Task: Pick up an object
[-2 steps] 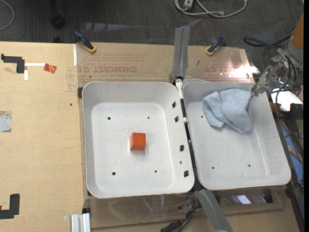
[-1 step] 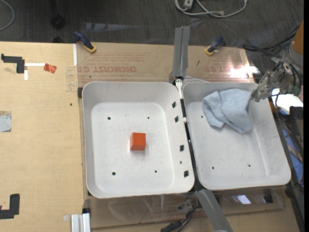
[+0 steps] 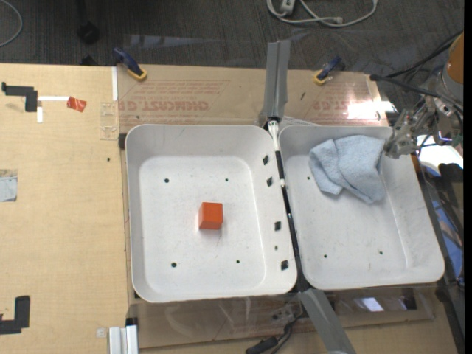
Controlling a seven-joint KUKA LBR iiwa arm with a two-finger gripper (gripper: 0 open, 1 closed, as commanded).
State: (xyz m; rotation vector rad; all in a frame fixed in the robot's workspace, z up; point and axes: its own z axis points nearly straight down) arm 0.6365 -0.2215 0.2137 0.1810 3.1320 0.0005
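- The pale wooden worktop stretches away on the far left, with a little red tag lying on it well apart from the bins; nothing there concerns my pick.
- In the left shallow white plastic bin sits a small orange-red cube, alone near the middle of the floor, square-sided and well clear of every wall. I judge it the easier target: flat faces, room on all sides for a straight descent.
- Between the two bins runs a grey divider strip; any crossing to the cube should go high enough to clear both rims.
- In the right white plastic bin a crumpled pale blue-grey cloth lies toward the far side, its right edge running up close to where I am.
- My gripper hangs at the far right corner of that bin, at the cloth's right edge. Whether it is released or clenched I cannot tell from this angle, and I see nothing clearly caught in it.
- To do this step well, I would aim at a raised fold of the cloth rather than a flat patch, come down until the tips press into the fabric, close firmly, then lift slowly and check that the cloth rises with me.
- The risk, as I judge it, is pinching only a thin edge that slips out.
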